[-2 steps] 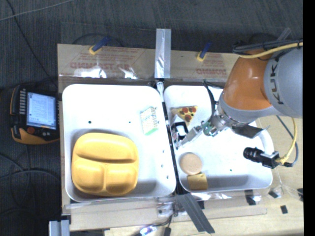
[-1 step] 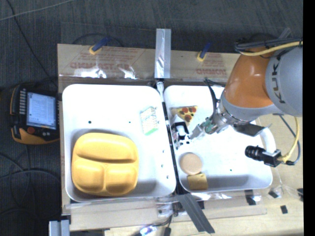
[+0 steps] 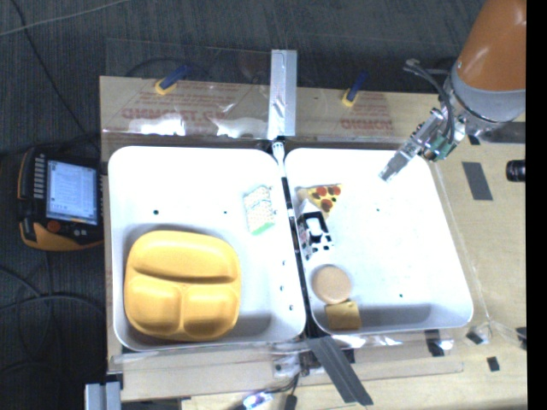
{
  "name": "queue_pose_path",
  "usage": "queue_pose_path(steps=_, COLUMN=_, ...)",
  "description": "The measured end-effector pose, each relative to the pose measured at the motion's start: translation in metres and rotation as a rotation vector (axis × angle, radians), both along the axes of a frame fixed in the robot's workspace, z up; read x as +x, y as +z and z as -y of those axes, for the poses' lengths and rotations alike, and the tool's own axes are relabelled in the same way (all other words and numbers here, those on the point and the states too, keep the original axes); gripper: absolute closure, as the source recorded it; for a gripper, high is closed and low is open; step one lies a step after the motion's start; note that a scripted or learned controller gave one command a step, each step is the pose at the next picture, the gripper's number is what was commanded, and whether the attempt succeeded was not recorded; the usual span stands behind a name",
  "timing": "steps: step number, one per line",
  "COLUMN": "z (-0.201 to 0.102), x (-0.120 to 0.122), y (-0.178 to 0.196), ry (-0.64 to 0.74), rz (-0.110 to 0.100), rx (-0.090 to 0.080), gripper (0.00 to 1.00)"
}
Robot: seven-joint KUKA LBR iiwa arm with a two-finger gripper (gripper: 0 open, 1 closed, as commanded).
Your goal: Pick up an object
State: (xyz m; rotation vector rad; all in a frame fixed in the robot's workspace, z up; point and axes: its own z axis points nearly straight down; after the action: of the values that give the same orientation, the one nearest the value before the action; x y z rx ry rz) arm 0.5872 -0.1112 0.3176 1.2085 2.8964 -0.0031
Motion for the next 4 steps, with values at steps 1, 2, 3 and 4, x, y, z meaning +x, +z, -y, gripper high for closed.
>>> queue_pose_path(steps=1, z=0.054, x=0.023, y=0.058, ry=-0.596, rz=0.001, rx=0.000, gripper=1.00)
queue_pose_path(steps=2, z=0.007, x=0.011, y=0.053, ry=-0.819, rz=-0.002, rx=0.001, gripper=1.00)
queue_pose_path(steps=3, z=-0.050, x=0.010, y=0.049, ry=-1.033, rz=-0.003, rx=0.001, gripper=1.00)
queue_pose_path(steps=4, z=-0.014, x=0.049, y=0.048, ry=-1.319, rz=0.000, rx=-0.002, gripper=1.00)
